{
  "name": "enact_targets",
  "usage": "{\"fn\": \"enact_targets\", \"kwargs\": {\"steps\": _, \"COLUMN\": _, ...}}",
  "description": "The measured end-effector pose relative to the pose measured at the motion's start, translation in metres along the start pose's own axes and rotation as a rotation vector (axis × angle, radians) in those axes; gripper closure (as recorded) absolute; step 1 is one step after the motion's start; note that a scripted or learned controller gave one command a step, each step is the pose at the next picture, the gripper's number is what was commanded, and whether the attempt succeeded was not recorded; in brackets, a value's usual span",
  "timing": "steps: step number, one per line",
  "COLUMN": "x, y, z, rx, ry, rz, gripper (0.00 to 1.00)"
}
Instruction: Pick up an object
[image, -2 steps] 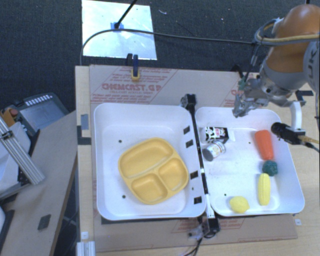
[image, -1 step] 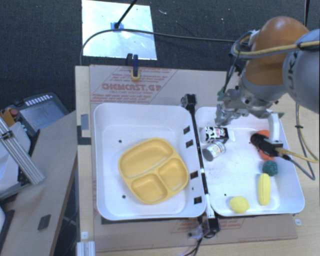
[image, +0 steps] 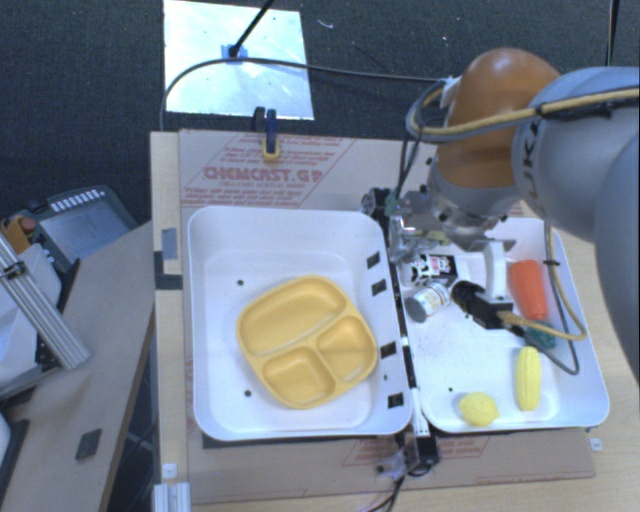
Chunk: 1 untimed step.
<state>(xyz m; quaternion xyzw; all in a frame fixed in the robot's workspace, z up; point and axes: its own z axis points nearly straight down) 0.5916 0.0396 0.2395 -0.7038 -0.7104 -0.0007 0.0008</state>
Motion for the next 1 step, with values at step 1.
{"fn": "enact_targets", "kwargs": {"steps": 1, "x": 0.0607, "y": -0.0152, "z": 0.0122, "rx": 0.001, "ry": 0.001, "rz": -0.001, "gripper": 1.00}}
